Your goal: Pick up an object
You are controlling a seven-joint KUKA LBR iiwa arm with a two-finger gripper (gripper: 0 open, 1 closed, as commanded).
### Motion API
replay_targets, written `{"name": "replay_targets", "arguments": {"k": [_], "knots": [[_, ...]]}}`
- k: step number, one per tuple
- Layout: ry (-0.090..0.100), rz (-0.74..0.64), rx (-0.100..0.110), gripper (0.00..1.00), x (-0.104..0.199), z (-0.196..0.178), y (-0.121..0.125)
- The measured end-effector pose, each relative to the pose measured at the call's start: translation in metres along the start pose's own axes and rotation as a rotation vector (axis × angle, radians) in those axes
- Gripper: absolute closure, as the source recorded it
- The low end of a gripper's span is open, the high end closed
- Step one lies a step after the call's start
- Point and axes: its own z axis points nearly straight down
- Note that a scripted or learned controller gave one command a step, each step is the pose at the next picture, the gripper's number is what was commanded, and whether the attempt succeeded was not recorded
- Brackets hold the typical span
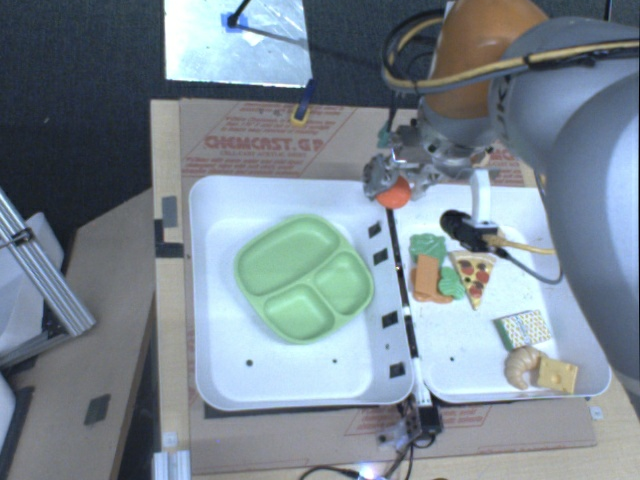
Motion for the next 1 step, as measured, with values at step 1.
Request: {"name": "replay_targets", "arguments": {"k": [1], "knots": [[-0.003, 0.008, -0.001, 1.00, -0.0072, -0.0004, -0.0030]]}}
